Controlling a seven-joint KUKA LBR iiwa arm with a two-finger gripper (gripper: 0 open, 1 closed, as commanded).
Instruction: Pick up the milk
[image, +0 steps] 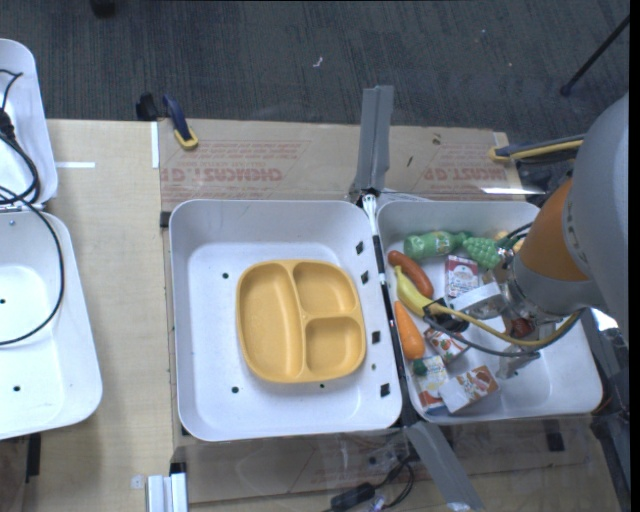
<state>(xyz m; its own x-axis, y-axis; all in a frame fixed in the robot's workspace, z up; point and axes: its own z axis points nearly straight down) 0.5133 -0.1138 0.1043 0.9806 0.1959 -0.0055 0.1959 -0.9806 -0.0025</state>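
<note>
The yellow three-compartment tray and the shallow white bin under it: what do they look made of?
Yellow three-compartment tray: looks like moulded plastic, matte, with rounded edges and uniform colour. Shallow white bin: probably thin formed plastic, smooth with a slight sheen and rounded corners, though painted metal cannot be ruled out.

— Where do things lie?
— Two bins sit side by side; my arm (590, 220) reaches over the right bin (560, 395). The divided plate (300, 320) lies in the left bin (200, 400).
— And in yours?
— Banana (410, 292) and carrot (408, 332) lie along its left wall, the milk carton (462, 275) just right of them, a packet (470, 388) nearer the front
</note>
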